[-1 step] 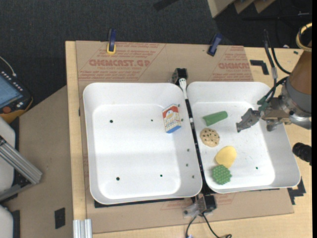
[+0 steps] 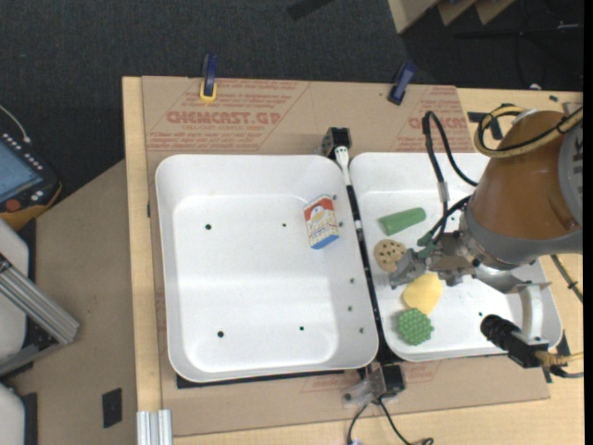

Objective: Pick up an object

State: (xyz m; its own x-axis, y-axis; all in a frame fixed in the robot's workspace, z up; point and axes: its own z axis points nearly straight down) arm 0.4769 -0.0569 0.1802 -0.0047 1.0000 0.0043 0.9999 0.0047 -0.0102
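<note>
Yellow is what worries me first: the pale yellow lump (image 2: 423, 293) lies in the right bin (image 2: 463, 346), touching or nearly touching the claw (image 2: 414, 265), with the speckled cookie (image 2: 388, 253) just up-left of it and the knobbly green ball (image 2: 414, 326) just below. My claw hangs low among these three, reaching in from the arm's grey wrist (image 2: 491, 248), and from this slanted view I cannot tell what state it is in, nor whether anything sits inside it (the dark metalwork blurs together there).

As I judge it, the crowding is the main risk. A descent slightly off could nudge the cookie toward the bin's dividing wall or push the yellow lump against the green ball, leaving nothing squarely in reach. The ball looks round enough to roll away from a glancing touch. The flat green block (image 2: 402, 221) lies farther up, apart from the cluster, and seems an easier target. The small carton (image 2: 321, 222) leans at the left bin's (image 2: 185, 248) right wall, well apart from my reach.
</note>
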